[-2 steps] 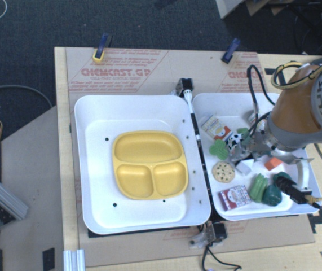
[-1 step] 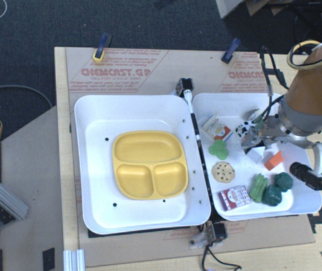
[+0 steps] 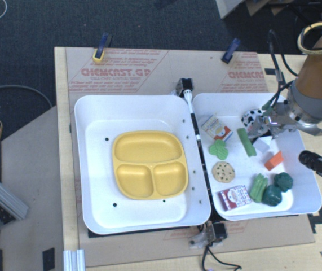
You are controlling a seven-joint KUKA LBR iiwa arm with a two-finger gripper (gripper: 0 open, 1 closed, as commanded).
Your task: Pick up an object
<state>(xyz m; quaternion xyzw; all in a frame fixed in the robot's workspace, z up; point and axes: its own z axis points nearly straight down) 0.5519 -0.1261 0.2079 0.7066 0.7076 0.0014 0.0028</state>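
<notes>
Bench: two shallow white bins side by side on a board held by clamps at its far edge.
Left bin [image 3: 93, 151]: a yellow divided plate [image 3: 149, 164] lies near its middle, three compartments showing.
Right bin [image 3: 301, 205]: holds all the small things.
Far side of right bin: a small white carton [image 3: 216, 127] and, further right, a black-and-white spotted ball [image 3: 251, 117].
Middle: a green stick [image 3: 246, 141], a green leafy piece [image 3: 219, 149], an orange block [image 3: 273, 161], a cookie [image 3: 223, 171].
Near side: a red-and-white packet [image 3: 234, 197], a light green piece [image 3: 259, 186] and two dark green lumps [image 3: 278, 188] close together.
Arm: reaches in from the right over the right bin.
Gripper [image 3: 262, 130]: low over the bin, just beside the green stick and the spotted ball.
Fingers: cannot tell whether apart or together; nothing seen between them.
</notes>
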